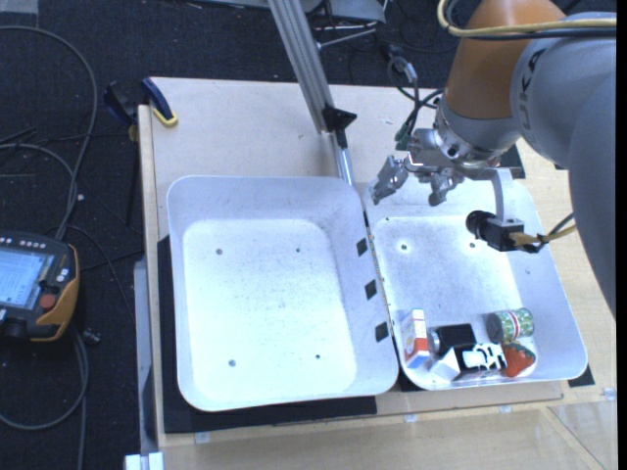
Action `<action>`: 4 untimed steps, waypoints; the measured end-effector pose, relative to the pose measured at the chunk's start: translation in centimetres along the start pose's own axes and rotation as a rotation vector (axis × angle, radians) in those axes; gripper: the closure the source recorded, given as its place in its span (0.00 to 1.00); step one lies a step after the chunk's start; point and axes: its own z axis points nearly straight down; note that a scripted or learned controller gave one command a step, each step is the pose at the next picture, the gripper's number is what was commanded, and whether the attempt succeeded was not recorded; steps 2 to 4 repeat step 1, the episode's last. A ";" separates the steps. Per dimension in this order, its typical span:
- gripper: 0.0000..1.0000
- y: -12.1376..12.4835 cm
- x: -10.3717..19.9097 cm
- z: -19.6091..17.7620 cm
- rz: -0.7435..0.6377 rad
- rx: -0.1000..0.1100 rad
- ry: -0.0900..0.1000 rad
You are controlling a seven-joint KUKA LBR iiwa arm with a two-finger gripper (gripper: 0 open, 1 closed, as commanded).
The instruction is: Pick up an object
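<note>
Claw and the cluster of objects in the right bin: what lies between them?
Bare white bin floor separates the claw from the objects, camera view.

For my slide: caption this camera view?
Gripper open above right bin's far edge; objects clustered at near edge.

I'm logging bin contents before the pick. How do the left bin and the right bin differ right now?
The left bin shows bare white floor; the right bin holds a cluster of small items at its near edge. The end effector hangs over the right bin's far edge, away from the left bin. Both are shallow, white and speckled.
</note>
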 end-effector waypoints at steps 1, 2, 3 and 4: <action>0.00 3.3 2.0 2.9 0.000 0.002 0.000; 0.00 3.3 2.0 2.9 0.000 0.002 0.000; 0.00 3.3 2.0 2.9 0.000 0.002 0.000; 0.00 3.3 2.0 2.9 0.000 0.002 0.000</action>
